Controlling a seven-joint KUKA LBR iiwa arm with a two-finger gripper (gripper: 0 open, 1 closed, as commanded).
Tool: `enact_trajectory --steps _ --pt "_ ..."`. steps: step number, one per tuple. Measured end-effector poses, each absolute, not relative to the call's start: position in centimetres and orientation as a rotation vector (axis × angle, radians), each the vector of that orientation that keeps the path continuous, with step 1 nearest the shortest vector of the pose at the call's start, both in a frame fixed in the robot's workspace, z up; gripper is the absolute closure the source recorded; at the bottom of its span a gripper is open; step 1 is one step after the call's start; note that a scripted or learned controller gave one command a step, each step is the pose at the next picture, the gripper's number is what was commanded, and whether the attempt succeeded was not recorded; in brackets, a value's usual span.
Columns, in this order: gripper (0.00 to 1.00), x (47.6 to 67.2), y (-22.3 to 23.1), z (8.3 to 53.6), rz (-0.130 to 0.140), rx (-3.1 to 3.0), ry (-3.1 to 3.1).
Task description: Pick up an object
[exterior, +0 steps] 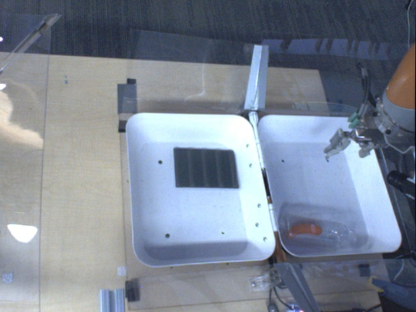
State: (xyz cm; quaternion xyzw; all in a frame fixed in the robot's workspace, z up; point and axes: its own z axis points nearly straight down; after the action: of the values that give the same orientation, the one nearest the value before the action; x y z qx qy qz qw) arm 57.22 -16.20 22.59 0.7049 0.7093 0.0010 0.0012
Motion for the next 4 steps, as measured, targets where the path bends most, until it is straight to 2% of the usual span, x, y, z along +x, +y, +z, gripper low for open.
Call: enact_trajectory --steps 1,2,3,4 --pt "0.00 49.9 -17.2 19.1 0.003 2.072 2.357" --pt "0.00 49.0 -14.8 9.4 0.002 2.349 2.086" --pt "0.00 58.3 -13.5 8.9 0.014 2.331 2.092" --pt "0.00 60.1 -17.3 13.1 0.005 2.328 2.103"
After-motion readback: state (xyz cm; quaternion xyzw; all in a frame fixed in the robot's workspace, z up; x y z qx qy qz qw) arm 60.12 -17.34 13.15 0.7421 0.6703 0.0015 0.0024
